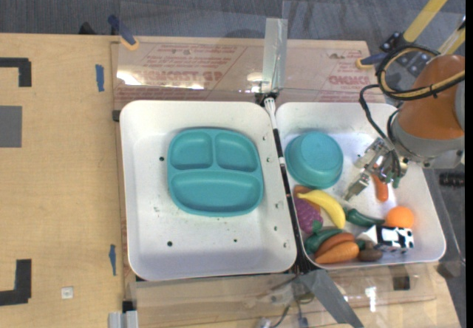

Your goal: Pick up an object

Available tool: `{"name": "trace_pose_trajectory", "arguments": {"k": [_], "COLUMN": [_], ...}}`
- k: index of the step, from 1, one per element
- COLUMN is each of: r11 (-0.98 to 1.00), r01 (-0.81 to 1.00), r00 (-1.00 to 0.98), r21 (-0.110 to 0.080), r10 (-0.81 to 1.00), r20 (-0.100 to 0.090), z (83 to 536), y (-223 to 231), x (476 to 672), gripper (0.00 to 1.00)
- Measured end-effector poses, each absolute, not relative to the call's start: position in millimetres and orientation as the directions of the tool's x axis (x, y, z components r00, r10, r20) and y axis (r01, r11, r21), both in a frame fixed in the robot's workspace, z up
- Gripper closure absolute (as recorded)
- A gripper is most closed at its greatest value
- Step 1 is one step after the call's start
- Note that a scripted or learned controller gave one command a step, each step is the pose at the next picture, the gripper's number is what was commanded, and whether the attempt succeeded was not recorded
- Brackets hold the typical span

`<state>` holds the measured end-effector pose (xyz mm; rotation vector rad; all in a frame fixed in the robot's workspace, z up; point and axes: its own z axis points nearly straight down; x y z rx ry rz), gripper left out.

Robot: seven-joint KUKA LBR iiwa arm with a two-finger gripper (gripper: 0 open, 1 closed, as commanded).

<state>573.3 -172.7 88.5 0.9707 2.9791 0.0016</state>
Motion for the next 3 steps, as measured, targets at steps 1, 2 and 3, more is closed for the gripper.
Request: {"name": "trace_pose_trajectory", "arguments": {"k": [1,2,3], "r11": [0.616,0.137,0.149], "r01": [0.788,0.991,0.989], "r00": [-0.616,-0.137,-0.150], "r21": [0.007,0.011,0.016], "r10": [0.788,0.990,0.988], "r20": [-0.006,0.020,0.028], "z": [89,90,91], "y": [-127,-193,-198], "x": [529.6,548.8,491.0], "gripper": [0.00,0.00,0.00]}}
